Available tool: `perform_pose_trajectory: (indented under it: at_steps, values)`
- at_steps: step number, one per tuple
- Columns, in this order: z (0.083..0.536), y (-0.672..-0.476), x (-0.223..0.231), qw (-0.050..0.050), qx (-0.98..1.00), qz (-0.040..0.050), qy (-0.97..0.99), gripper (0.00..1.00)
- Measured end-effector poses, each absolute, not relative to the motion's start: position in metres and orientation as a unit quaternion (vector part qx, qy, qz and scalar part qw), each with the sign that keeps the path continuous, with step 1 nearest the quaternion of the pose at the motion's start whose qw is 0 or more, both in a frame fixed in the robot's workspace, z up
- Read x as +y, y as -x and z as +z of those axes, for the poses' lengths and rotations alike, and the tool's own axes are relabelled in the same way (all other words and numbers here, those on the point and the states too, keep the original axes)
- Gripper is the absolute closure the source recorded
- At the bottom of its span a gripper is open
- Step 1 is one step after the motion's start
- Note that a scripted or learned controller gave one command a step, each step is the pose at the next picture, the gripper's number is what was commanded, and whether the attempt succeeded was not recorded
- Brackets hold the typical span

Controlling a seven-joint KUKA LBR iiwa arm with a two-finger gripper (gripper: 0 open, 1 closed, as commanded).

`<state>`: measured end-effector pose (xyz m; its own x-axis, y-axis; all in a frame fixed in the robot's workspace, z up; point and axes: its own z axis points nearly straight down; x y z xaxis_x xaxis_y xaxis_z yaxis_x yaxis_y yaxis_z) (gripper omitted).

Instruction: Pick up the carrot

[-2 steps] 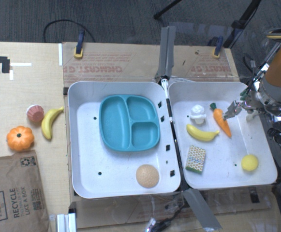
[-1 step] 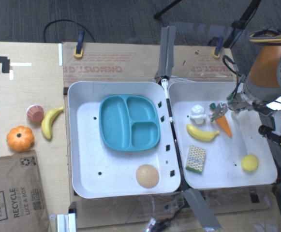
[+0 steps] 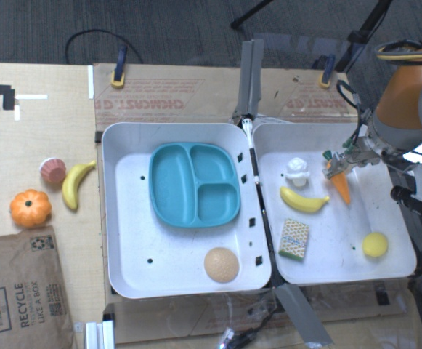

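Nearest me in the right bin (image 3: 407, 267) sits a lemon (image 3: 375, 245); beyond it the carrot (image 3: 341, 187) lies under my gripper (image 3: 339, 167). I can't tell the fingers' state. I judge it light, stiff, smooth; I'd grip its thick end.

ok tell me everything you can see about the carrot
The carrot is small and orange, plastic-looking, tapering to a point. It sits in the right bin, near its upper right, pointed end toward the bin's near side. The pincer is at its top end, by what looks like green leaves; whether it grips is unclear. The banana lies apart, to its left.
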<state>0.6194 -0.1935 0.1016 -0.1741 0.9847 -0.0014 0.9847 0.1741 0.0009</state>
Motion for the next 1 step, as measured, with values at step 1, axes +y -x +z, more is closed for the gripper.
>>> perform_pose_trajectory:
  at_steps: [1]
  values:
    - [0.2267, -0.638, -0.1039, 0.0, 0.773, -0.0003, -0.634, 1.0]
